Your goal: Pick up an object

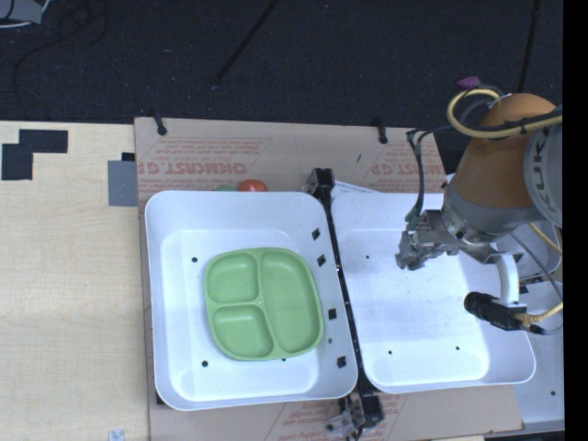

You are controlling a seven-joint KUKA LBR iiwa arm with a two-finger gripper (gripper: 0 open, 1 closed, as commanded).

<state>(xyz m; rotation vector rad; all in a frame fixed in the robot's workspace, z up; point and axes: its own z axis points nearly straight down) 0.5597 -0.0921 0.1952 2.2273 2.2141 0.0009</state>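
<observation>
Green divided plate lies in the left bin, far from the gripper over the right bin. I cannot tell how the gripper stands. Closing here would probably catch nothing.

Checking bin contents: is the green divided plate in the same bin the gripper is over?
No. The green divided plate lies in the left bin, while the gripper is over the right bin.

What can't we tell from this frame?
- Gripper in the camera view: too small and dark to read its state or whether it carries anything.
- Small red object behind the left white bin: the bin's rim hides most of it, identity unclear.
- Right white bin: the grey arm covers its far right corner.
</observation>
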